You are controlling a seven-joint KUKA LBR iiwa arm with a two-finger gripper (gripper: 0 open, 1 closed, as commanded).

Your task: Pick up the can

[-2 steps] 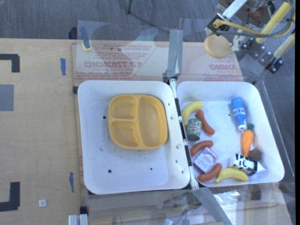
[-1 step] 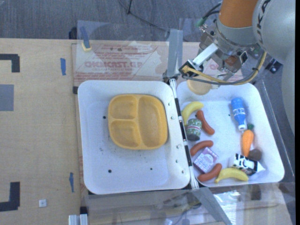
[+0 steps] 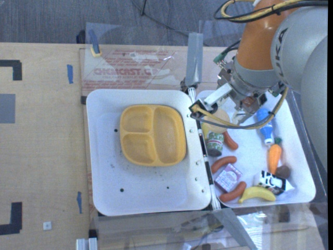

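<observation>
wooden bench [image 3: 41, 155], grey carpet floor [image 3: 62, 9]

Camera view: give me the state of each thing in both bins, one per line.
Can: upright in the right bin, not gripped.
Gripper: above the right bin's far end, over the can's far side.
Yellow tray: flat in the left bin, compartments bare.
Banana: lying at the near edge.
Carrot: lying on its side.
Sausages: lying beside the can.
Blue bottle: lying down.

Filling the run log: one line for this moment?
arm: over right bin | can: upright, left edge of right bin, not grasped | left bin: yellow divided plate
</observation>
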